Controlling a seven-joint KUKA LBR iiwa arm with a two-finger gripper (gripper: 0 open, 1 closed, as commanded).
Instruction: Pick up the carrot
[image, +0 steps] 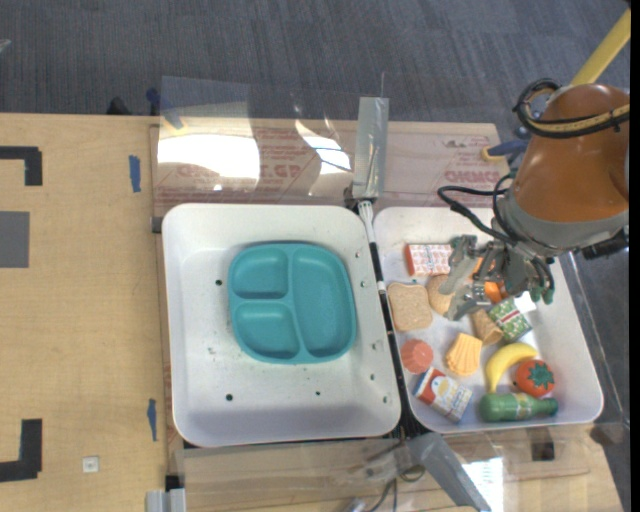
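Hand (487, 282) is down in the right bin (585, 385), low over the food pile. Carrot (490, 291), a bit of orange, sits right under it, btwn the fingers. Long axis hidden by the hand; can't tell if the hand's wide or narrow.

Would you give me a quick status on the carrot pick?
Gripper down in right bin. Orange carrot at its tips, grasp unconfirmed. Bread, cartons crowd close.
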